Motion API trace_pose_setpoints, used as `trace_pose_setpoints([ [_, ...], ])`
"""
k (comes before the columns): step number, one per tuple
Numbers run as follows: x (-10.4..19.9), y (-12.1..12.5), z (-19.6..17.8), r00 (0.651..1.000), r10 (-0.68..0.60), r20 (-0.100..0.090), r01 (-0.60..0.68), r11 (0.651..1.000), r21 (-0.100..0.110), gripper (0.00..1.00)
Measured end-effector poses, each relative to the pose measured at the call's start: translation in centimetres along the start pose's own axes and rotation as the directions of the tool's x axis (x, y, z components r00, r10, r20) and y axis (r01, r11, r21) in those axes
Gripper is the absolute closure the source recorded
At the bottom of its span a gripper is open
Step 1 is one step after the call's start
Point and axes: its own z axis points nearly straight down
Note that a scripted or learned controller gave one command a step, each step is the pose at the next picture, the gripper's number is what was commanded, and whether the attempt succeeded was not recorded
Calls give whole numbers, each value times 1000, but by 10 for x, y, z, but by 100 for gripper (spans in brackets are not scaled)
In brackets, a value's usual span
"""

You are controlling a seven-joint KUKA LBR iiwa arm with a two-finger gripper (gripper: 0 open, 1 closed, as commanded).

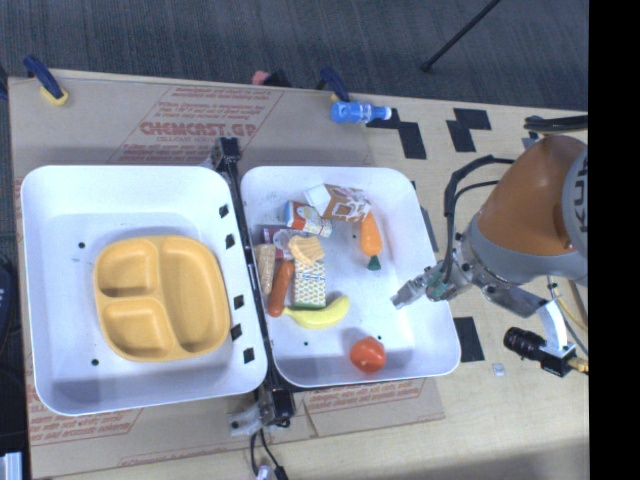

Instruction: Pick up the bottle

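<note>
Faintly, cardboard (200, 118) reads "CHEMCAST GP"; end effector (418, 290) over right bin (430, 343), grip state unclear

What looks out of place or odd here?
The toy food is heaped against the left side of the right bin, pieces overlapping. A blue clamp lies on the cardboard behind that bin. Nothing looks spilled or broken.

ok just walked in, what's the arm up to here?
The arm's gripper sits at the right edge of the right bin, nothing between its fingers. That bin holds a heap of toy food: a carrot, a banana, a tomato and some packets. The left bin holds a yellow divided tray. A blue bottle lies on the bench behind the bins, apart from the gripper.
</note>
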Motion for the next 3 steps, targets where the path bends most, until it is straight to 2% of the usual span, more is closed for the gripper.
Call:
trace_pose_setpoints([
  [1,51,18,1,980,200,-2,-200,980,2,100],
  [2,75,28,-14,968,250,0,-250,968,0,100],
  [3,43,15,-12,915,404,0,-404,915,0,100],
])
